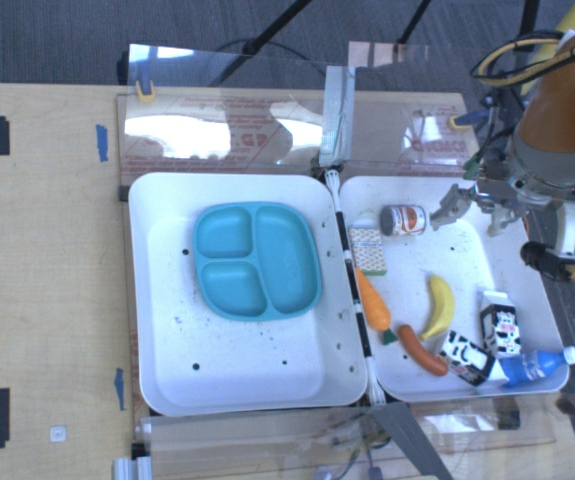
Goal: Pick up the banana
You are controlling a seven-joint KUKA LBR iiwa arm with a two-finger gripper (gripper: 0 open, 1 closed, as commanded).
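On the far left lies the left bin (167,368), and in it sits a blue divided plate (257,260), three compartments, set toward the bin's upper middle. Nothing else rests on that plate.

Crossing the divider into the right bin (407,378), I meet a small checked packet (368,251) lying against the divider, and just below it a carrot (373,305), running downward along the same edge. Above and to the right of the packet a small can (404,219) lies on its side. Lower down, a reddish sausage (422,351) lies slantwise near the bin's front.

The banana (440,307) lies near the middle of the right bin, upright in the view and gently curved, its lower end close to the sausage but apart from it. To its right sit two black-and-white cartons, one (464,355) by the sausage's end and one (500,328) farther right, with a blue bottle (535,365) at the front right corner.

My gripper (477,206) hangs over the upper right part of this bin, well apart from the banana, with the can to its left. My fingers are spread open, with nothing between them.
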